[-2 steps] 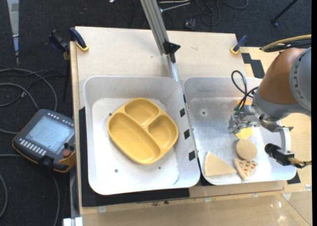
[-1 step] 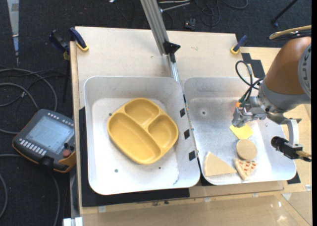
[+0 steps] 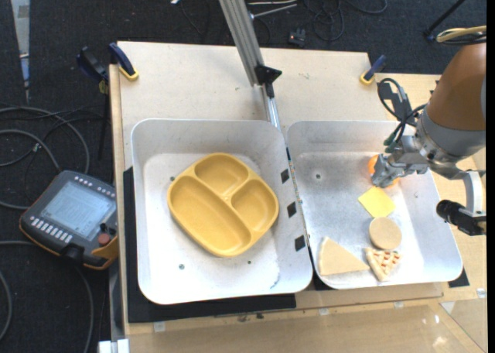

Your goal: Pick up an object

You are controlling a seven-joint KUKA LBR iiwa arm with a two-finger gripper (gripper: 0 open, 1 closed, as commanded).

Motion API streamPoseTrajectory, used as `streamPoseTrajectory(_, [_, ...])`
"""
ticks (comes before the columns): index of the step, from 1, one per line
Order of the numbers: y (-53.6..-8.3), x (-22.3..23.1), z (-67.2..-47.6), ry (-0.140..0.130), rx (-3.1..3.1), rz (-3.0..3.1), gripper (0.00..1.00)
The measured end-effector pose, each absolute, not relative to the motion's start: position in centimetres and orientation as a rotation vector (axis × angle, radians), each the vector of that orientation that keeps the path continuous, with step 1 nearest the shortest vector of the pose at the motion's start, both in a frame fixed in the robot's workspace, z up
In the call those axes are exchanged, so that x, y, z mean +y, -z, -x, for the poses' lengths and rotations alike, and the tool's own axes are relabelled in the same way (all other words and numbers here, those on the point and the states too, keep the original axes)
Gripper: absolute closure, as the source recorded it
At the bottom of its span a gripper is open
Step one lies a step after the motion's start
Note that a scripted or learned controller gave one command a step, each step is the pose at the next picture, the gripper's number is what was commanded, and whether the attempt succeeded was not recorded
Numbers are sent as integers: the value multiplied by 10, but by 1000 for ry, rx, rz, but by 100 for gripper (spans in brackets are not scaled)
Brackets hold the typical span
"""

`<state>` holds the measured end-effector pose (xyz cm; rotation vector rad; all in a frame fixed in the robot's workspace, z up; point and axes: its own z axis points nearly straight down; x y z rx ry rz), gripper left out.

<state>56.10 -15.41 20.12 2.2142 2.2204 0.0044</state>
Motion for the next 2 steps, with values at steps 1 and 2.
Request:
streamPoseTrajectory(1, [-244, -154, -562, -4, 2221, -2214, 100])
streamPoseTrajectory(2, [-232, -99, -562, -1, 2231, -2214, 100])
